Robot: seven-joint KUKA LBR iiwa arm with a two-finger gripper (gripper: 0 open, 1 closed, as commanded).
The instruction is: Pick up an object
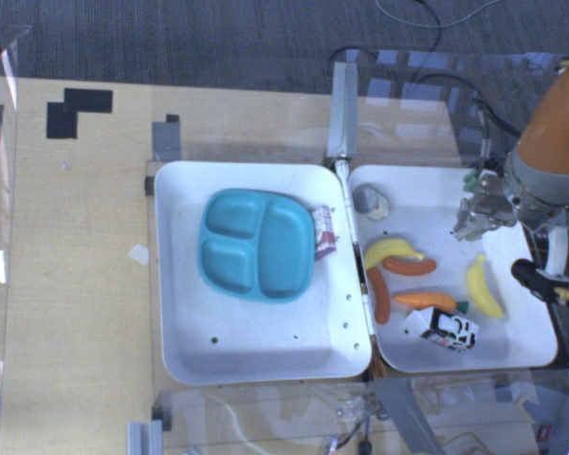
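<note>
Over the right bin [541, 354], fingers [472, 218] hang; their spread cannot be told.

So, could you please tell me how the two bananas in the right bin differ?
The left banana lies roughly crosswise beside the hot dog; the right banana lies more lengthwise, alone near the bin's right side. The left one curves more. Both are yellow and similar in size.

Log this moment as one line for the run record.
arm: over right bin | gripper: above bin floor, nothing visibly held | right bin: two bananas, sausages, carrot, milk carton | left bin: blue tray
</note>
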